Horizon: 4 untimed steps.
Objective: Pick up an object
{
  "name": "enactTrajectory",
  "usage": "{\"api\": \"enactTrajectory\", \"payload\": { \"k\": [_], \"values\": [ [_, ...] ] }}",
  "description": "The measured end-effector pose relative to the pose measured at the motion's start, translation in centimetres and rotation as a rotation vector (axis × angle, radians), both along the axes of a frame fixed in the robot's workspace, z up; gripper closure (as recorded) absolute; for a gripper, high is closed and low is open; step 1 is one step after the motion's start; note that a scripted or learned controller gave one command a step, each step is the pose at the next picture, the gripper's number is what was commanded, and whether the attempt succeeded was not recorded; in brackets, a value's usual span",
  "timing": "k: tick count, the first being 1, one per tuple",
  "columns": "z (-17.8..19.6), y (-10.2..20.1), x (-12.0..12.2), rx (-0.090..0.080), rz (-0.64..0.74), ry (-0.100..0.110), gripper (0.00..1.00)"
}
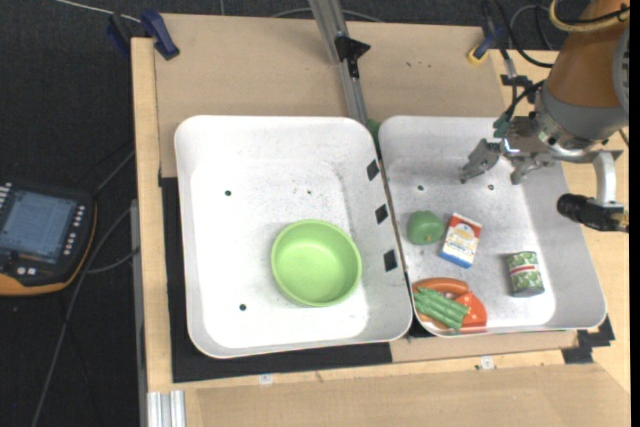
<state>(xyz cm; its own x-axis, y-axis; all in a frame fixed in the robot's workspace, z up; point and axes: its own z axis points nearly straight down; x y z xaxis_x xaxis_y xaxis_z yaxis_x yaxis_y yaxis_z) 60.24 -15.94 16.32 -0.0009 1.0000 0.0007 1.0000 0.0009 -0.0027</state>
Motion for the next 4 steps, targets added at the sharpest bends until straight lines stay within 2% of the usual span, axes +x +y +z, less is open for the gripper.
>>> {"api": "enactTrajectory", "payload": {
  "k": [1, 2, 3, 4],
  "values": [
    [-4.5, 0.7, -0.4, 0.000, 0.000, 0.000, 0.00],
    [-3.2, 0.6, -0.3, -0.001, 0.000, -0.004, 1.00],
    [1.9, 0.9, -1.3, -0.001, -0.001, -0.005, 1.00],
    [6.4, 1.6, -1.1, -0.001, 0.000, -0.006, 1.00]
  ]
}}
